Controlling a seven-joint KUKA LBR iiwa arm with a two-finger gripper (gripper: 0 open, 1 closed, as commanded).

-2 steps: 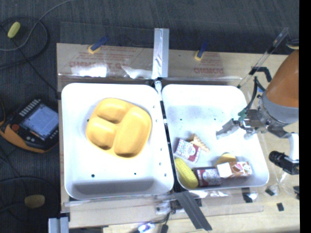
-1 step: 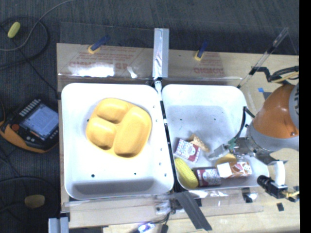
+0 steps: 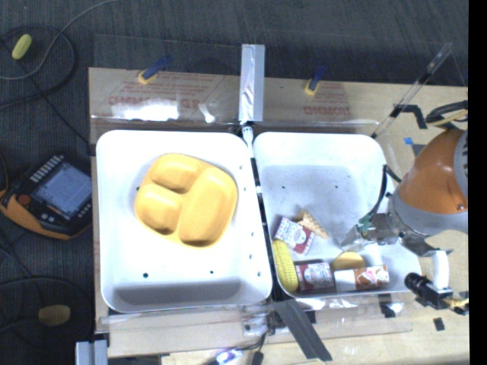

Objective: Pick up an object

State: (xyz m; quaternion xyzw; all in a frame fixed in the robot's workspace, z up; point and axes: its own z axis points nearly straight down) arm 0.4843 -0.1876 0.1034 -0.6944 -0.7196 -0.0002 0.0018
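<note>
Objects for picking lie in two shallow white bins. Going left to right, the left white bin holds one large yellow moulded plastic piece with three rounded lobes, sitting near its middle. Across the divider, the right white bin has its things crowded along the near edge: a yellow plastic corn cob against the divider, a small red-and-white packet just behind it, a tan wedge-shaped piece, a dark red bottle lying on its side, a small yellow rounded item and a red-and-white tube. Farthest right, the grey arm with its orange band reaches over the bin's right corner, and the gripper sits low near the rounded item. Nothing appears lifted, so the pick seems not yet made. Whether the pincer is spread or closed I cannot tell; the wrist covers it, and the labels are too small to read.
</note>
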